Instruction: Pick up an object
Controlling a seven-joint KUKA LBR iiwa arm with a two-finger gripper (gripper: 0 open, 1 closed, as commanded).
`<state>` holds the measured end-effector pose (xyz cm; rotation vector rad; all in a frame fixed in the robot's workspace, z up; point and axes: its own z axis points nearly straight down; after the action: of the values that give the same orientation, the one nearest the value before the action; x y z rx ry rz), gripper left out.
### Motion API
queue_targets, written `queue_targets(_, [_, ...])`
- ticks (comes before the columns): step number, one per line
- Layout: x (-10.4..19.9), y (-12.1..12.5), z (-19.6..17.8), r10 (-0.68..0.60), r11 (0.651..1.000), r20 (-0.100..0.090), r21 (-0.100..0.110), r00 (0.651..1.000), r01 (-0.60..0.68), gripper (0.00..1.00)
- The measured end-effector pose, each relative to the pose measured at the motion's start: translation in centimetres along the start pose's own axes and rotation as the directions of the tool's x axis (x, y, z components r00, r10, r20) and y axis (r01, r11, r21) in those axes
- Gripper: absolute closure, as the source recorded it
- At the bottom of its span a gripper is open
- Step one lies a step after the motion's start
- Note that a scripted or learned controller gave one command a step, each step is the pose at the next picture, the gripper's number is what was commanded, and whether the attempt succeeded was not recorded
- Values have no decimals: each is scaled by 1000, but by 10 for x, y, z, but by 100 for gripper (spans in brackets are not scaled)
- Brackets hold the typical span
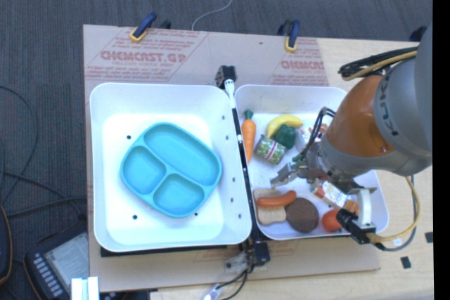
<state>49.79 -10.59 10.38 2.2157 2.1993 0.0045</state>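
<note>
Over the right bin [242, 98], the pincer [290, 172] hangs with fingers spread and empty above a hot dog [275, 199] at six o'clock (can [268, 150] at eleven); crowded toys could deflect a closing finger.

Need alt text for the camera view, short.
The grey-and-orange arm's tool hovers low over toy food in the right bin: carrot, banana, hot dog. The left bin holds a blue divided plate.
</note>
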Motion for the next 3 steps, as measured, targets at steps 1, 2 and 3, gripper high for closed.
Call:
queue_targets(1, [0,0,-8,0,1000,0,2,1000,0,100])
queue_targets(2, [0,0,-8,0,1000,0,2,1000,0,0])
queue_targets(3, [6,-9,14,-5,1000,-7,-1,1000,5,0])
